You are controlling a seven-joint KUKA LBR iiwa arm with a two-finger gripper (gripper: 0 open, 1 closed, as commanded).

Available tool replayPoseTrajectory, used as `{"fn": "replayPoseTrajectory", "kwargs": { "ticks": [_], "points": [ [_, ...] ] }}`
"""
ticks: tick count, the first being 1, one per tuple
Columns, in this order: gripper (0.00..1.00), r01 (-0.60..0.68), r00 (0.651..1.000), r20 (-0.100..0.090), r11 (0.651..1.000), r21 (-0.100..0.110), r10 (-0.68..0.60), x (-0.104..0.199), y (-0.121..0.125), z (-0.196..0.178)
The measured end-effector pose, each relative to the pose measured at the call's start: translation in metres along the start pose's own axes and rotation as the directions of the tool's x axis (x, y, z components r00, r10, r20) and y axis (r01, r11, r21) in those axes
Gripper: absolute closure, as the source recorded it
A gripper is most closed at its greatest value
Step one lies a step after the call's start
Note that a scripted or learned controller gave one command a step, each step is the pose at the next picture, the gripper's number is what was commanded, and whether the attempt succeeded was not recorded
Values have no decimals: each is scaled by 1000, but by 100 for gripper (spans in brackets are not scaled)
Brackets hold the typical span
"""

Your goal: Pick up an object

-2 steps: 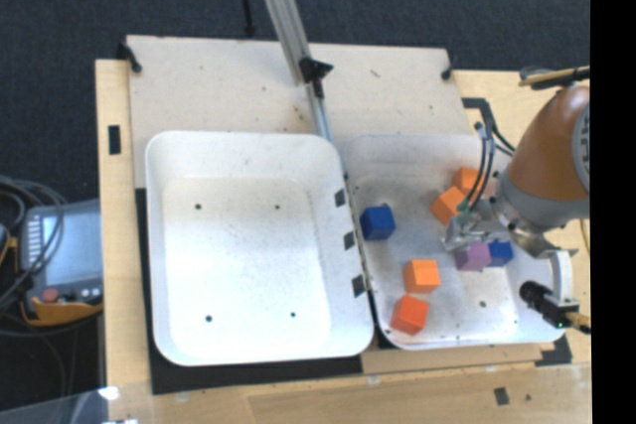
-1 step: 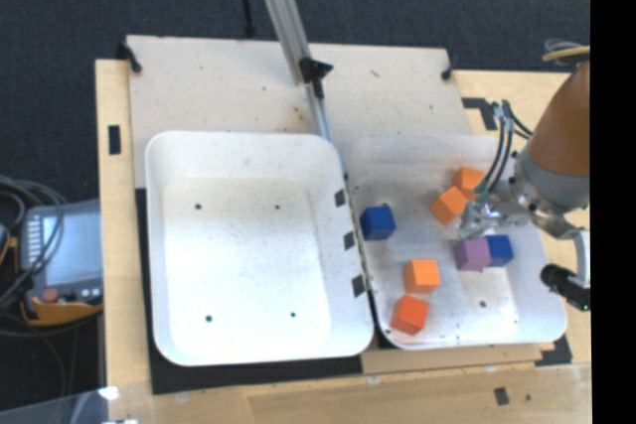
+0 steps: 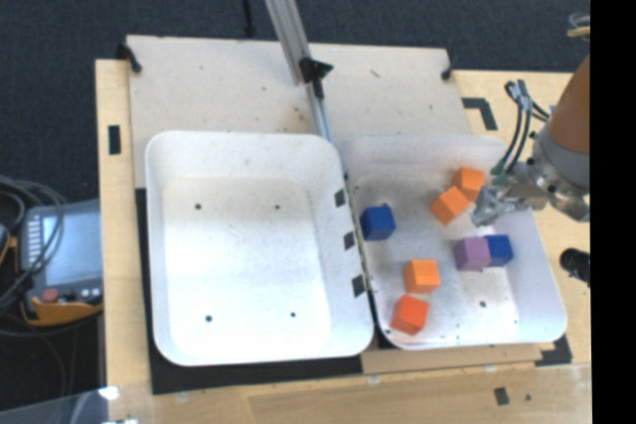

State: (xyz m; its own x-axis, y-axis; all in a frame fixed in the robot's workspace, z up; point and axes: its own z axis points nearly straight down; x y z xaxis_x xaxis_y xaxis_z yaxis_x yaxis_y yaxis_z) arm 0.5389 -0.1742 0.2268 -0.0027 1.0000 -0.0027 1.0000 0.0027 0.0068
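The right bin holds several small blocks. A blue cube lies near its left wall. Two orange blocks sit at the upper middle. A purple block touches a blue block at mid right. An orange cube and a red-orange block lie toward the front. My gripper hangs low in the right bin, just right of the two orange blocks and just above the purple one. No block shows between its tips.
The left bin stands beside the right one. A slanted metal rail runs from the top down to the bins' shared edge. A control pendant and cables lie off the bench at the left.
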Motion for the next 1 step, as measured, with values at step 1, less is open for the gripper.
{"fn": "replayPoseTrajectory", "kwargs": {
  "ticks": [1],
  "points": [
    [100,6,1000,-4,1000,4,-6,54,19,-10]
  ]
}}
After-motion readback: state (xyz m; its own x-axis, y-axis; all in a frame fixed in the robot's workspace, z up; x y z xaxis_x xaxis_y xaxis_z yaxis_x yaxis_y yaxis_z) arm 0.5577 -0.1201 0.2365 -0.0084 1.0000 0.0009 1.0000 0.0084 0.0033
